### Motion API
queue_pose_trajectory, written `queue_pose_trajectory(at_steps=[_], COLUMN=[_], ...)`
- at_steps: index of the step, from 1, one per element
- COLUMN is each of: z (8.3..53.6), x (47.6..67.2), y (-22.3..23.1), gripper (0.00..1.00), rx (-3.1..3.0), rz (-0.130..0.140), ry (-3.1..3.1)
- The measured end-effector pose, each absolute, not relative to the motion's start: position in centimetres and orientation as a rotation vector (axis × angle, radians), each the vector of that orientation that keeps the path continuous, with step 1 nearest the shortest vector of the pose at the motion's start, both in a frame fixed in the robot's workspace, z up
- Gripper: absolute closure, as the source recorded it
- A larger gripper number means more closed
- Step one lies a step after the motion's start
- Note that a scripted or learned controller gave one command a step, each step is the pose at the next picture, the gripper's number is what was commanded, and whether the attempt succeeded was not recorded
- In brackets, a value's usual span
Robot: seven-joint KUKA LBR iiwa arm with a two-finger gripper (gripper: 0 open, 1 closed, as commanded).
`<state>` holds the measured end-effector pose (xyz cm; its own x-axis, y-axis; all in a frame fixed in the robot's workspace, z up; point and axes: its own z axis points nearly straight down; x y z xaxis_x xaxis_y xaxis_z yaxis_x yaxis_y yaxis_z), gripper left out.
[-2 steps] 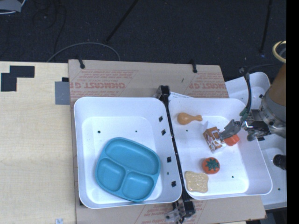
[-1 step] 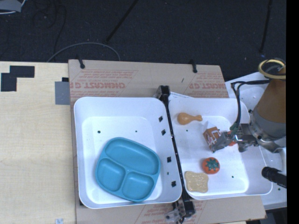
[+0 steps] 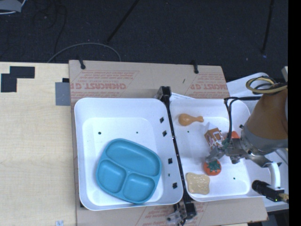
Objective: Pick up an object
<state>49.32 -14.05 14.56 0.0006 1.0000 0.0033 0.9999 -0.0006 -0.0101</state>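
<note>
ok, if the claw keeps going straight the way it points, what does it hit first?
Probably the small red tomato-like toy with a green top, just beyond the claw pointing left and down in the right white bin; depth is unclear.

The divided tray (image 3: 128, 170) lies in the left bin (image 3: 89, 112); the toy drumstick (image 3: 189, 120), tomato (image 3: 212, 167) and bread slice (image 3: 198, 183) lie in the right bin (image 3: 235, 186).

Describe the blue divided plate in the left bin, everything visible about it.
The blue divided plate looks like smooth, matte plastic, a rounded rectangle with a raised rim and three compartments: one long one along its upper side and two smaller ones below. It lies flat and right side up, turned at a slant, on the floor of the left white bin, toward the near right corner. Nothing sits in it and nothing else touches it.
</note>
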Motion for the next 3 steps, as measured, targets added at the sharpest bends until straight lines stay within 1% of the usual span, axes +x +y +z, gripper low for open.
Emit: queue_pose_trajectory(at_steps=[1, 2, 3], z=[9.2, 10.4, 16.7], x=[49.2, 49.2, 49.0], y=[-13.9, -14.1, -14.3], gripper=[0.0, 1.0, 1.0], rx=[-2.216, -2.225, -2.222], rz=[0.006, 0.004, -0.002], ry=[-2.215, -2.21, -2.224])
